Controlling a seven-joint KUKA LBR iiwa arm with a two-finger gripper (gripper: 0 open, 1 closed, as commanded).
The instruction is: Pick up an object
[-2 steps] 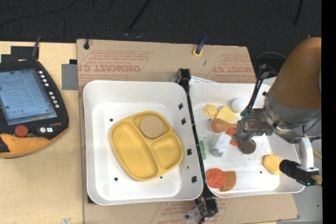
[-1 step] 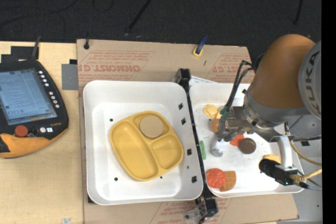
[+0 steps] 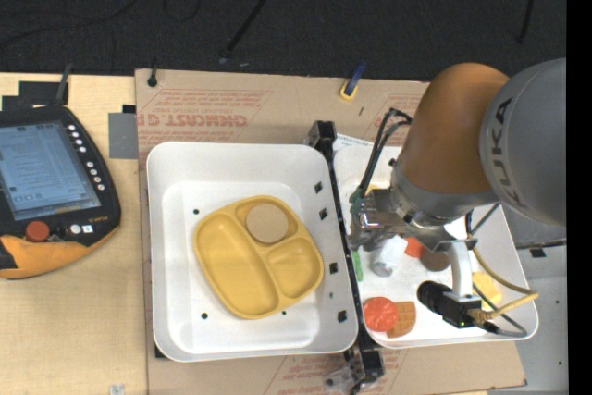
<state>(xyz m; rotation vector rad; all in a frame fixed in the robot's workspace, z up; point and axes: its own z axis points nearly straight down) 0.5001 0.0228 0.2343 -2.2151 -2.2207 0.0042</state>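
Since the task names no particular object, the choice of target is a judgement, and in the camera view it falls on the small white object (image 3: 385, 256) in the right bin (image 3: 514, 240). It lies just below the metal end of the arm (image 3: 462, 143), a little toward the near edge of the bin, and nearer to the arm's end than anything else. It looks lumpy and compact, with no clear long axis, so I judge that the approach angle matters little. Just to its left a thin green strip (image 3: 357, 266) runs lengthwise along the wall between the bins. Close on its right sit a red-orange piece (image 3: 413, 247) and a brown lump (image 3: 436, 262). Nearer the front edge an orange disc (image 3: 377, 314) touches a tan biscuit-like piece (image 3: 404, 320).

The wrist's bulk covers the jaws from above, so I cannot tell whether they are open or closed, or whether they touch the white object. Nothing can be seen held between them.

A yellow divided plate (image 3: 257, 265) lies in the left bin (image 3: 176, 199), with a tan round thing (image 3: 266, 223) in its upper compartment, well apart from the arm.
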